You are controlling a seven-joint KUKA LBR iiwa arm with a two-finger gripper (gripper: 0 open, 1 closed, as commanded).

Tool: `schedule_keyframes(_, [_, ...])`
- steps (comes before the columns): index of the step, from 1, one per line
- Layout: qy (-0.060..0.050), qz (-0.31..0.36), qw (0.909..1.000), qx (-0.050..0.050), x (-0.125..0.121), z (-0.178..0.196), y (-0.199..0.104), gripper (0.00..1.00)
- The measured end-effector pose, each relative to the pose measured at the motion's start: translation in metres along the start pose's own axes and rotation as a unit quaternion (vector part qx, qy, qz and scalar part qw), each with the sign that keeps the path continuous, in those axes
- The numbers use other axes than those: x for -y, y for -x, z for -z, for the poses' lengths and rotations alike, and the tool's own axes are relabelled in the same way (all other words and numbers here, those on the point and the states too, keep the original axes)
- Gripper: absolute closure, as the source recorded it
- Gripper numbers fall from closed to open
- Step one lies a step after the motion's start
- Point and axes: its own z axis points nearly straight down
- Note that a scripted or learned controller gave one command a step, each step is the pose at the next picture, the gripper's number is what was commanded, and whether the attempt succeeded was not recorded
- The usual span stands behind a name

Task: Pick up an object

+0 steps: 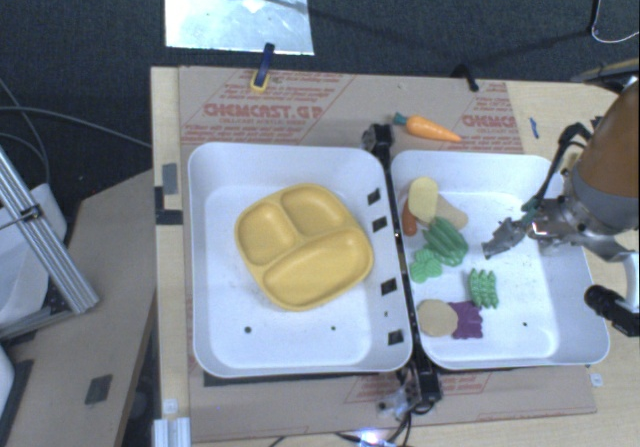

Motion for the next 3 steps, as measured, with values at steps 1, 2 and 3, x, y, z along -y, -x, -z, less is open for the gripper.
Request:
schedule_keyframes(1, [0.002,0.001,1.0000,0.000,-0.001,0.011,0.000,1.00])
schedule_keyframes(2, [-0.001,0.004,1.0000,-0.002,-0.005,0.006,-0.067,1.00])
schedule_keyframes(3, [-0.001,0.003,1.0000,-0.001,-0.007,-0.012,-0.111,1.00])
